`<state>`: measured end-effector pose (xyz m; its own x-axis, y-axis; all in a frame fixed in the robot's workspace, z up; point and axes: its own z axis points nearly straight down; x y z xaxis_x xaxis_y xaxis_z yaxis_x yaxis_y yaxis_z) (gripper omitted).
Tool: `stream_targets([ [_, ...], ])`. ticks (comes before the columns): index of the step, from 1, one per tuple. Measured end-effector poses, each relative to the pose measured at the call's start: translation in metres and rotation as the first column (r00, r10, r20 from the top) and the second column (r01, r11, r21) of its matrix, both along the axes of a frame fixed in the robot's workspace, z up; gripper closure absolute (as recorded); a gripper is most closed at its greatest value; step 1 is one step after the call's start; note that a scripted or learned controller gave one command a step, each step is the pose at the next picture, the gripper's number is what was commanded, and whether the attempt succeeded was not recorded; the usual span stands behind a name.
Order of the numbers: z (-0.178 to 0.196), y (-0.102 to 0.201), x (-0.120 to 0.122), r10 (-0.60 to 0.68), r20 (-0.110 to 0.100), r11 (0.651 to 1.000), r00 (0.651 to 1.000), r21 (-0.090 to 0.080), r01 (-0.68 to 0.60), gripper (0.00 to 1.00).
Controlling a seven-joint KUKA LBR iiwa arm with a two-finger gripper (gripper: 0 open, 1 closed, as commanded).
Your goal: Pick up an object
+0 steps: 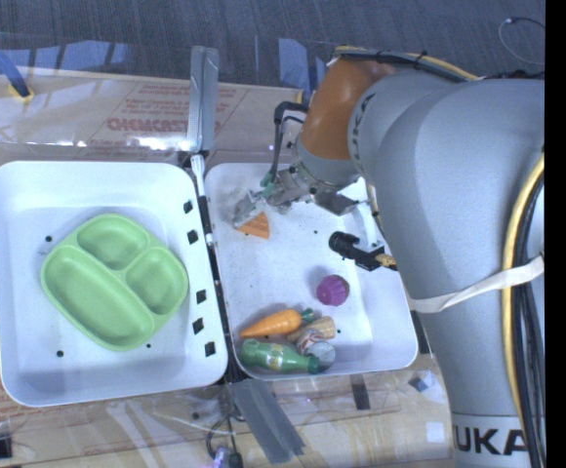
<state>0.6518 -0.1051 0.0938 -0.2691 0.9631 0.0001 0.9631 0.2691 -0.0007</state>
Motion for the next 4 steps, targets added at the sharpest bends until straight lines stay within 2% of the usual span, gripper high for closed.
stream_targets([
  [1, 0.011, 0.003, 0.001, 0.011, -0.001, 1.0, 1.0, 0.0, -0.011, 1.0],
  [2, 0.01, 0.003, 0.001, 0.011, -0.001, 1.0, 1.0, 0.0, -0.011, 0.0],
  [3, -0.002, 0.007, -0.06, 0.149, -0.002, 0.989, 0.989, 0.001, -0.149, 0.0],
  [4, 0.008, 0.007, -0.059, 0.153, -0.003, 0.988, 0.988, 0.001, -0.153, 1.0],
])
